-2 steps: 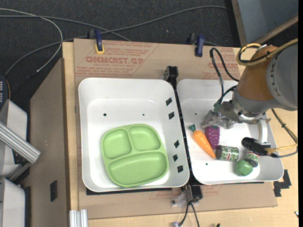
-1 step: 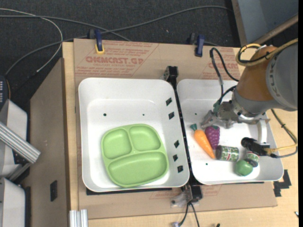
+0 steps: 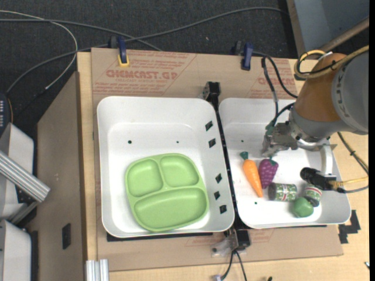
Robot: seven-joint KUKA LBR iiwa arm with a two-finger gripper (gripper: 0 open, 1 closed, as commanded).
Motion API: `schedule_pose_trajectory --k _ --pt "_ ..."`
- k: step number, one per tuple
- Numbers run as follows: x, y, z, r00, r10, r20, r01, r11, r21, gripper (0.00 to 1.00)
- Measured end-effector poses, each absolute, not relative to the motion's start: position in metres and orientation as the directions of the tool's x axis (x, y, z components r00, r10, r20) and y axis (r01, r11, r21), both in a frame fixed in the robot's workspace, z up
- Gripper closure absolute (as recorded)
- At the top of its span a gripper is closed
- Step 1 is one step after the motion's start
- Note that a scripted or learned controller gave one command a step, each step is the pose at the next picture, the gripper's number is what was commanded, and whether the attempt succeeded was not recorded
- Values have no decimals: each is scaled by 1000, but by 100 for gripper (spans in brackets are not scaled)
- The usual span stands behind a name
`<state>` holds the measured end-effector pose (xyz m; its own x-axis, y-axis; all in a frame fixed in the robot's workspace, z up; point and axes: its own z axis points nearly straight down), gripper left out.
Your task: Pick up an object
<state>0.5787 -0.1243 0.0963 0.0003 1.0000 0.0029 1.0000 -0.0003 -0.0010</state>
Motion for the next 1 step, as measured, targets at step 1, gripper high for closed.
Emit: schedule_pose_trajectory --k 1 --pt "580 -124 161 -2 1000 -1 1000 2 6 100"
